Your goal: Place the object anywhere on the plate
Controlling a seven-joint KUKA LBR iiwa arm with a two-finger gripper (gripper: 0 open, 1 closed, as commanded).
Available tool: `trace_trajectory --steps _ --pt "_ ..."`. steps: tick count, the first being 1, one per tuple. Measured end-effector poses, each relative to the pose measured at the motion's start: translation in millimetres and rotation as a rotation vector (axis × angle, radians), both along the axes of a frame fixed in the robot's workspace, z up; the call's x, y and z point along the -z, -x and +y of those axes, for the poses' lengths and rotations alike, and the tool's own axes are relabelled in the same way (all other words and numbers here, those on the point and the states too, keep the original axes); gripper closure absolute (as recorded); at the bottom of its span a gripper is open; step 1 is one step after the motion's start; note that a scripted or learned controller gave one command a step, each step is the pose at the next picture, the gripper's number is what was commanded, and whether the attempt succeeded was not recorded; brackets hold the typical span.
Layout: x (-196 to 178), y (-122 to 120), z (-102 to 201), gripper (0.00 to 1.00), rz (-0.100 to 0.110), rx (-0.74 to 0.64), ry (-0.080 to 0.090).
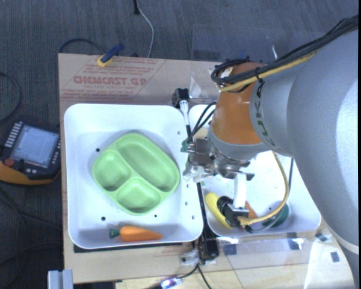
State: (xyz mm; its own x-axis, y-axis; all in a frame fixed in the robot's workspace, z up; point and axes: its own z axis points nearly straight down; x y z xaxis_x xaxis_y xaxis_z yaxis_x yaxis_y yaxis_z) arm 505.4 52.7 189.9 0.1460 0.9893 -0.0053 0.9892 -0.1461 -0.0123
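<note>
**Corn in right bin, plate waiting in left**

Nearest edge first: a carrot (135,233) lies flat on the left bin (78,161) floor, orange with a green top, just below the plate (136,172) and not touching it. My guess is it's a spare.

Right bin (301,218), near corner: the corn (218,206), my likely target. Yellow, stubby, lying on its side, partly hidden under a dark fitting and yellow cable. Something orange and something green sit just beside it, too covered to name. Judging by looks it's a light, rigid plastic toy, smooth and rounded, so it may roll or slip. I'd grip across the middle of its length, not the tapered end.

My pincer (195,161) sits over the divide between the bins, above the corn. Can't tell its spread from this angle. Nothing visibly held.

Plate: pale green, three compartments, tilted in the left bin's centre. Nothing on it yet.

Farther back: brown board (108,80) on the tabletop, blue-yellow clip (110,54).
</note>
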Motion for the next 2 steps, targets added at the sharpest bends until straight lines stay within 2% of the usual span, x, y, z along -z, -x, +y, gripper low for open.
trace_trajectory --steps 1,2 --pt "-25.8 4.6 47.7 1.00 -0.009 -0.005 -0.003" --pt "-24.8 5.0 46.0 0.00 -0.007 -0.003 -0.001"
